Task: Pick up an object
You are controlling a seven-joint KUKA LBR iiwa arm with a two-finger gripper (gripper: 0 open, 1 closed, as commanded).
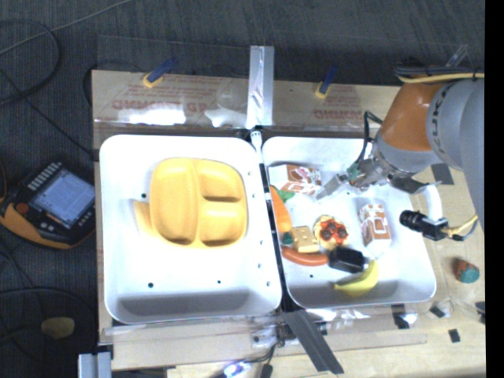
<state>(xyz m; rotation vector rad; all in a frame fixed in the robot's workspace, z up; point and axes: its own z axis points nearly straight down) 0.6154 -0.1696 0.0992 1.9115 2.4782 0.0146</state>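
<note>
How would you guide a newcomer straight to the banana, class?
Start at the right bin of the two white ones. Look along its near edge, below the little pile of toy food. The banana is the curved yellow piece there, touching a black block; nothing else in that bin is plain yellow.

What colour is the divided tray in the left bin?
Yellow; the divided tray shows plainly in the camera view.

2 white bins sit side by side. The left bin (118, 211) holds a yellow divided tray (197, 201). In the right bin (409, 278), the gripper (346, 178) hovers at 12 o'clock, just beside a red-and-white packet (302, 178). A carrot (281, 211) lies at 9 o'clock, a banana (357, 279) at 6 o'clock, a black block (345, 259) touching it, and another packet (375, 222) at 3 o'clock.
</note>
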